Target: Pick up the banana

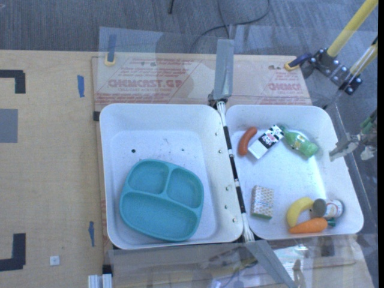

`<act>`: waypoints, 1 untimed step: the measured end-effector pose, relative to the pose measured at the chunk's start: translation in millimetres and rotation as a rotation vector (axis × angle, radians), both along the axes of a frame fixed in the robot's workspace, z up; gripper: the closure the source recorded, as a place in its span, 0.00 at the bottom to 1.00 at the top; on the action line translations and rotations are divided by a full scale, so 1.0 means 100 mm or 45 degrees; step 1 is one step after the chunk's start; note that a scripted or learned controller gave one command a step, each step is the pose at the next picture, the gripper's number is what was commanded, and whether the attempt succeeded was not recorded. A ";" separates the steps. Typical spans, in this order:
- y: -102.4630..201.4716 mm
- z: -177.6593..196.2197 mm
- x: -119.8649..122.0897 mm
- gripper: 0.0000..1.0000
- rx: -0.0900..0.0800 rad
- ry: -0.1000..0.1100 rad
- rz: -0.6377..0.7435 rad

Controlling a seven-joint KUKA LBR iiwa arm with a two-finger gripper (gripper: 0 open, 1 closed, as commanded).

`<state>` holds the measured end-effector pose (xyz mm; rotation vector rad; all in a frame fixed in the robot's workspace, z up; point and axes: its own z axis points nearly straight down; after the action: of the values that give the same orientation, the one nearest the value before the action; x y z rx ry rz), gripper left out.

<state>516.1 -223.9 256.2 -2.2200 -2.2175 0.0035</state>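
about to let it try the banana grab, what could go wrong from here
1. The banana lies crowded in the right bin's near corner, touching the carrot and a small can; the pincer may catch those instead.
2. It sits close to the bin wall, so the descent might clip the rim.

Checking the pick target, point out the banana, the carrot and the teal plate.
banana [299,209]: camera view, middle of its curve.
carrot [309,225]: camera view, mid-body.
teal plate [161,200]: camera view, centre divider.

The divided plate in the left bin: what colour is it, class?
Teal, a plain blue-green with no pattern: the divided plate shows best in the camera view.
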 end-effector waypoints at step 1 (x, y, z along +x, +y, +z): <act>0.59 -1.37 -0.33 0.00 0.000 -0.006 0.209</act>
<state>483.5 -164.9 119.6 -2.0331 -2.3947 -0.0007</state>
